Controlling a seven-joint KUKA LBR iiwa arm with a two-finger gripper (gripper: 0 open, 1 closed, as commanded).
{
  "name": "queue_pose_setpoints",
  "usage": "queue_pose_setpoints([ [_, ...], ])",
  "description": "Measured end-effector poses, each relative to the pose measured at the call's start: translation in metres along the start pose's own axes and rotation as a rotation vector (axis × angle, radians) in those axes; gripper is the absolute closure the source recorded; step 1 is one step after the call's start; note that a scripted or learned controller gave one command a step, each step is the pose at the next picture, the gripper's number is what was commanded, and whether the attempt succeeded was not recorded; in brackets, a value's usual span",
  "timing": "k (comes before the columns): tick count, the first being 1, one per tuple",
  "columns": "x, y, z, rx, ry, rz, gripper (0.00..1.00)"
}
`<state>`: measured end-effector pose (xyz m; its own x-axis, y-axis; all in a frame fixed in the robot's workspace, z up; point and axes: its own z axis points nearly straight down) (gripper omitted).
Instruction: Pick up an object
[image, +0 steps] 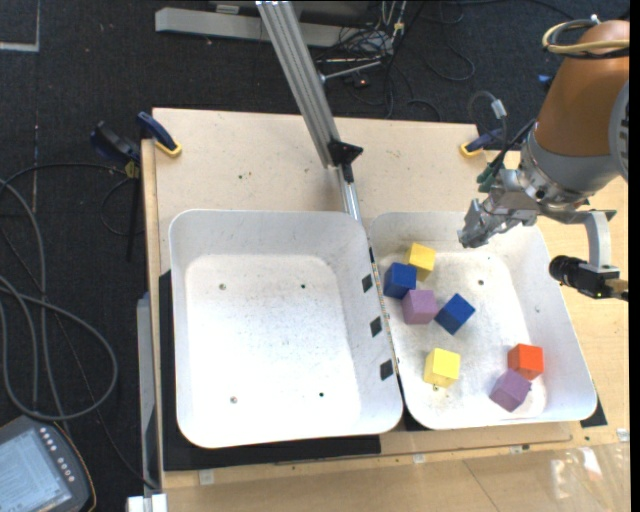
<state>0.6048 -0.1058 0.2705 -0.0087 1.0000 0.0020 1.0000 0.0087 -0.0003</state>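
Gripper (477, 232) hangs over the right bin's (560, 300) far edge, its state impossible to tell, while seven cubes sit below: yellow (422, 259), blue (400, 279), purple (419, 305) clustered nearest.

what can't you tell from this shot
- Gripper, camera view: small and blurred, so its state and whether it carries anything are unreadable.
- Arm: cut off by the top and right edges.
- Right bin: its far right rim is hidden under the arm.
- Purple cube: whether it touches the blue cube behind it is too small to settle.
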Motion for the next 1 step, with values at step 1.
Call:
queue_pose_setpoints([
  [1, 0.0595, 0.0037, -0.0023, -0.001, 0.000, -0.001, 1.00],
])
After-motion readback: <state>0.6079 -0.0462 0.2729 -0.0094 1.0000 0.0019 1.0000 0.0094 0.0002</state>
